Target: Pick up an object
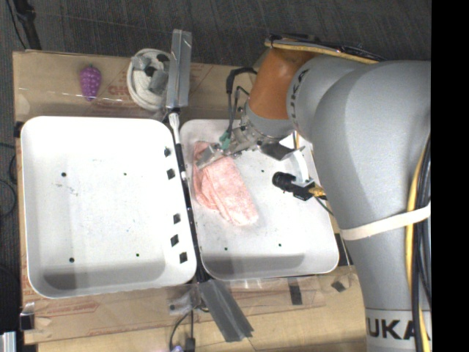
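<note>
1. Two shallow white bins sat side by side on the counter (110,303), each a rounded rectangle with a smooth, hard-looking floor dotted with a few small dark holes.
2. The left bin (44,196) showed only its bare white floor and a few faint scuffs.
3. The right bin (293,259) held a pink cloth (223,189), soft and crumpled, lying as a long bundle from about 11 o'clock toward the bin's centre, close to the wall shared with the left bin.
4. A small black part (293,184) with a hint of orange at its end showed over the right bin at about 3 o'clock of the cloth; whether it lay on the floor or belonged to the arm could not be told.
5. The pincer (220,147) hung at the cloth's upper end, at about 12 o'clock of the bundle, touching or just above it; whether it was spread or closed, and whether it had hold of any fabric, could not be told.
6. The grey arm (366,145), smooth and rounded with an orange band (270,90), covered the right bin's 3 o'clock side.
7. Beyond the bins, at about 11 o'clock on the counter, lay a knobbly purple object (90,81) and, near it, a coil of white cord (146,79).
</note>
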### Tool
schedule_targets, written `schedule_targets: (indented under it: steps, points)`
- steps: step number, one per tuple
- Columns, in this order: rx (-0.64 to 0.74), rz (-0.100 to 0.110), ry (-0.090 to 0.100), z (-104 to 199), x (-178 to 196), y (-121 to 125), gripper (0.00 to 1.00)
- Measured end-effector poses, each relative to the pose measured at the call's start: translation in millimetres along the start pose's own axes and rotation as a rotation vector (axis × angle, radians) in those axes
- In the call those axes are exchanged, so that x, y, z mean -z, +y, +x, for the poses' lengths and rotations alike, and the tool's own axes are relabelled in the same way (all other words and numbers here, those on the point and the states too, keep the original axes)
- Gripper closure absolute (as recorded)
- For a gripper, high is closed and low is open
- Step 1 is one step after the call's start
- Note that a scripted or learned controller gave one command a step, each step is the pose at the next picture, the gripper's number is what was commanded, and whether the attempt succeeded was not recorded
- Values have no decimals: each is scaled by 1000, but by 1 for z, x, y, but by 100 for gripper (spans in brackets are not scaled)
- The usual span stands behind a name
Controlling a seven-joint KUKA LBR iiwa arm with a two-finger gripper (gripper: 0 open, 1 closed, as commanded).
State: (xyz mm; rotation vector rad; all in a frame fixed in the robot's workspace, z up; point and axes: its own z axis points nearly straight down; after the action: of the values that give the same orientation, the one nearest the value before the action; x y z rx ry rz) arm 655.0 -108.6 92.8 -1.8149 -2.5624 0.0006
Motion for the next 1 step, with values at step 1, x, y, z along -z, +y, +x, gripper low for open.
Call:
schedule_targets:
  steps: [1]
  points:
    - [0,0,0,0,0,0,0]
